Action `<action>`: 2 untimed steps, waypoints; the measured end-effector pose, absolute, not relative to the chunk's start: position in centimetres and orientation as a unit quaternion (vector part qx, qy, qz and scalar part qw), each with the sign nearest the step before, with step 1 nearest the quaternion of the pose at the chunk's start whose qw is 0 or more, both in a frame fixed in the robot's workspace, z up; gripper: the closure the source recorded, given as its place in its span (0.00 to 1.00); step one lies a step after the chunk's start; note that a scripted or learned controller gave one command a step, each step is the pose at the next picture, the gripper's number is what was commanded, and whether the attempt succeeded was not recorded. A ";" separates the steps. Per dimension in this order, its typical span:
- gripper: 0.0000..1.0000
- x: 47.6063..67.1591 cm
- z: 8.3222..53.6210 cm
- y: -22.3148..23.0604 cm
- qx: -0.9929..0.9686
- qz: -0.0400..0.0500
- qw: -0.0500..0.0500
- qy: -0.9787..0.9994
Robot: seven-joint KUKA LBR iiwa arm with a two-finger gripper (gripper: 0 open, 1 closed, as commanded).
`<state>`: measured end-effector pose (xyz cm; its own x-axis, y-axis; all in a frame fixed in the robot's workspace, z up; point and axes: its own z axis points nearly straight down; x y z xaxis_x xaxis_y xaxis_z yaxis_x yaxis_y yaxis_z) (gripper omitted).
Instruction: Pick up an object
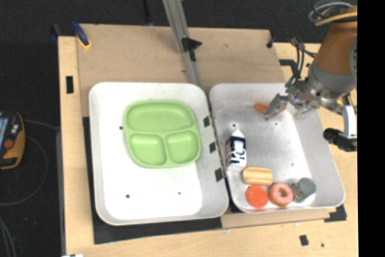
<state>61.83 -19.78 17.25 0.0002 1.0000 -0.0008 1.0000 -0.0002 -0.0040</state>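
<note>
The right bin (313, 147) holds a white bottle with a black label (237, 148), a tan bread roll (257, 175), a red-orange round piece (257, 196), a pink doughnut (280, 194) and a small grey cup (305, 187). A small orange piece (260, 108) lies near the bin's back wall. My gripper (278, 106) hangs low over the back of this bin, just right of the orange piece. Nothing shows between its fingers.
The left bin (108, 189) bears a green divided plate (162, 132). A grey metal post (175, 15) slants up from between the bins at the back. The arm's orange band (334, 48) and wrist stand over the right bin's back right corner.
</note>
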 end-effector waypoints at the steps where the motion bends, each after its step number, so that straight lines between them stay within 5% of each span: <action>1: 0.00 61.4 12.8 -20.4 -0.707 0.001 0.000 -0.707; 2: 1.00 61.6 14.3 -20.5 -0.707 -0.001 -0.003 -0.707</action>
<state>61.57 -20.54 14.31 0.0005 1.0000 -0.0039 1.0000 -0.0005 0.0056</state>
